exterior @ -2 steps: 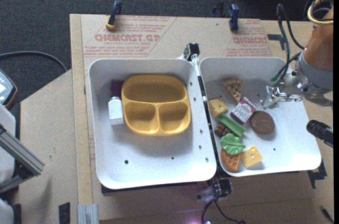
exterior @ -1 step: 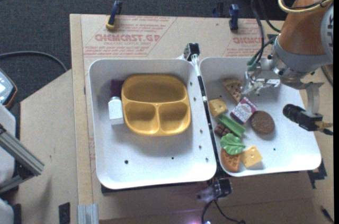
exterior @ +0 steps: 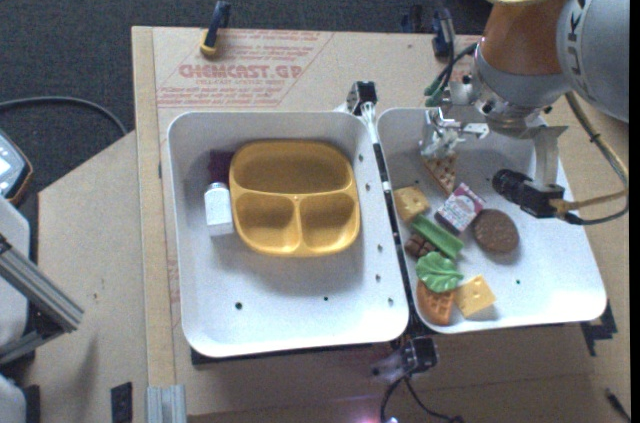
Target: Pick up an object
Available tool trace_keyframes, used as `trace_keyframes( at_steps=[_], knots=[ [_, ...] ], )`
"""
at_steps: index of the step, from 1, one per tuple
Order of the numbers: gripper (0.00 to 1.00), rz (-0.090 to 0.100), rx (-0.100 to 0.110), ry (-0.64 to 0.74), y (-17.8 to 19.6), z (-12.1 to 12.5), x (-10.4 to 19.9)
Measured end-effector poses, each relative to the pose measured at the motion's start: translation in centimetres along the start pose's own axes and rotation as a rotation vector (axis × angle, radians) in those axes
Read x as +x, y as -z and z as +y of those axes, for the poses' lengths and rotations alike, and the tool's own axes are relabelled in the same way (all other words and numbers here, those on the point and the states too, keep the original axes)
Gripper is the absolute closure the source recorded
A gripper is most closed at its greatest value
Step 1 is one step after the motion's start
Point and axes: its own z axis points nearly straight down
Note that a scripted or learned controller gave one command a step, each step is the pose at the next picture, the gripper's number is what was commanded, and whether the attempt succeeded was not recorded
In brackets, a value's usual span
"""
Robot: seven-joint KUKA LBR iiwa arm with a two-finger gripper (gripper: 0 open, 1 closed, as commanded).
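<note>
Arm lowered over the far end of the right bin (exterior: pixel 575 296), toy food left lying along the bin's left half.

The gripper (exterior: pixel 440 143) is seen near the right bin's far-left corner, just above a waffle piece (exterior: pixel 441 175); whether its fingers are spread or pressed together cannot be told. Beside the bin's left wall a yellow cheese block (exterior: pixel 410 204), green pieces (exterior: pixel 437 251) and a second cheese wedge (exterior: pixel 476 295) are gathered, with a pink carton (exterior: pixel 460 208) and a brown cookie (exterior: pixel 495 232) toward the middle. In the left bin (exterior: pixel 190 311), a yellow divided tray (exterior: pixel 294 196) and a white bottle (exterior: pixel 218 208) are placed.
</note>
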Motion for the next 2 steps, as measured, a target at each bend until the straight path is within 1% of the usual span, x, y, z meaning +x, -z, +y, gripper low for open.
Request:
trace_keyframes(
  at_steps=[1, 2],
  knots=[
    [1.0, 0.0, 0.002, -0.001, -1.4, 1.6, 4.7],
    [1.0, 0.0, 0.001, -0.002, -2.3, 3.9, 9.5]
  ],
)
